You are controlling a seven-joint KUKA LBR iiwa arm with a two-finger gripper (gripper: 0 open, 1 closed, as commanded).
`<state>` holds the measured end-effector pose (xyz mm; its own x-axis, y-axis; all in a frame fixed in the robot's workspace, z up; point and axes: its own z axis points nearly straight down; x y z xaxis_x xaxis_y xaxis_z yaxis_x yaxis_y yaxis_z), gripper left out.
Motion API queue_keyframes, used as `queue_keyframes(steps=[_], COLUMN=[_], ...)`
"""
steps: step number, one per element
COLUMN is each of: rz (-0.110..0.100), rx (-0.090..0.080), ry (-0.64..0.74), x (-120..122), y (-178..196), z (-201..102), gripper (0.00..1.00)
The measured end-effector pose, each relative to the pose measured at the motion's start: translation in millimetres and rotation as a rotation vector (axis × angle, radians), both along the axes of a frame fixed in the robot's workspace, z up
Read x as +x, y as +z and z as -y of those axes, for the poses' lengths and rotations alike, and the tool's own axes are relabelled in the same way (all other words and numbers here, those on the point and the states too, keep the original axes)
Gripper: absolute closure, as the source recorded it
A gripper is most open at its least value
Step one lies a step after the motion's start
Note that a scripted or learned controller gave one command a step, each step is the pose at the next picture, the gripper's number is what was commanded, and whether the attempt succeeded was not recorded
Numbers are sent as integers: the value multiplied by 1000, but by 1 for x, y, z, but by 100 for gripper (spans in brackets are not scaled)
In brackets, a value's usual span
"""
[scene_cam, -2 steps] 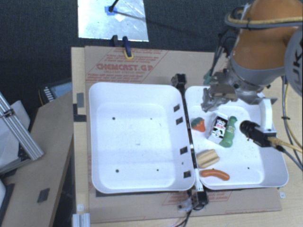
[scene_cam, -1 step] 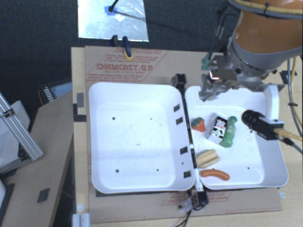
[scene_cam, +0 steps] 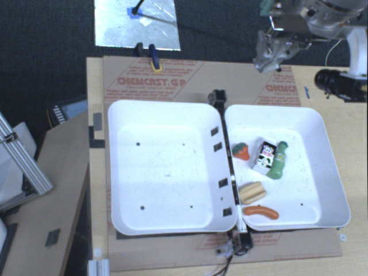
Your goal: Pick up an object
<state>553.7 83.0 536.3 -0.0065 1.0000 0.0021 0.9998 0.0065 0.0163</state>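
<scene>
End effector [scene_cam: 270, 53]: raised above the far edge of the surface [scene_cam: 172, 76], beyond the far rim of the right bin [scene_cam: 330, 171]; nothing is between its tips, and whether it is released or clenched I cannot tell.
Objects to pick: all in the right bin, toward its left half. A small orange-and-green piece [scene_cam: 241, 150] lies near the divider, a black-and-white carton [scene_cam: 264, 156] just right of it, and a green bottle [scene_cam: 278, 160] touching the carton's right side. A tan bun-like piece [scene_cam: 252, 192] sits closer to the near rim, and an orange sausage-like piece [scene_cam: 261, 213] lies nearest the near rim.
Direction from end effector: the cluster lies toward the near edge and well below, roughly straight in front of it.
Long axes: bottle and carton run far-to-near, slightly slanted; the sausage piece runs left-to-right.
Arm pose: the wrist [scene_cam: 322, 7] comes in over the far right corner, the end effector pointing down and left.
Left bin [scene_cam: 167, 171]: plain white floor.
Likely need: travel nearward over the right bin, then descend.
</scene>
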Motion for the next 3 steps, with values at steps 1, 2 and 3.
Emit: queue_keyframes(steps=[1, 2, 3], rz=[-31, -3, -28], rx=[-4, 3, -5], ry=[-6, 1, -6], x=[-54, -47, -69], y=[-149, -34, -160], z=[3, -39, -27], gripper=[100, 100, 100])
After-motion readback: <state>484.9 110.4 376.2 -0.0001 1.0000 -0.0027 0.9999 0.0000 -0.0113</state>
